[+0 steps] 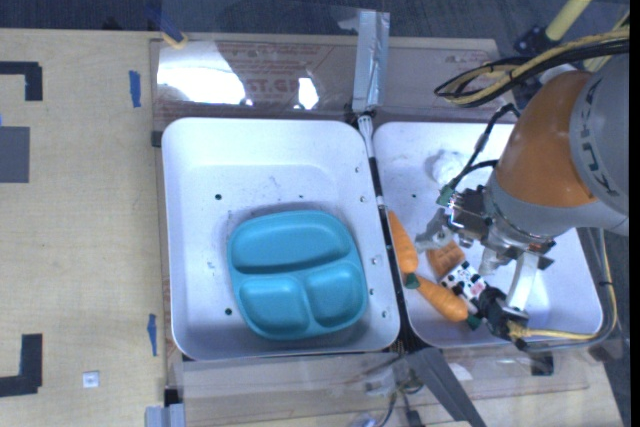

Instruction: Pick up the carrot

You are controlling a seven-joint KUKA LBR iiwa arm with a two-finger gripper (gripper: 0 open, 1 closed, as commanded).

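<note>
Two orange carrots lie in the right bin [570, 310]. One carrot [402, 242] lies lengthwise along the bin's left wall. The other carrot [443, 299] lies near the front left corner. My gripper [478, 260] hangs low over the bin just right of both carrots, above a small brown piece [442, 260] and a black-and-white toy [460, 280]. The arm's orange band and grey wrist hide most of the gripper's body. I see no carrot in the gripper.
The left bin [190, 175] holds a blue divided tray [297, 270]. A small white object [442, 165] lies at the back of the right bin. Yellow and black cables [500, 65] hang above the arm, and another cable [550, 335] runs along the bin's front.
</note>
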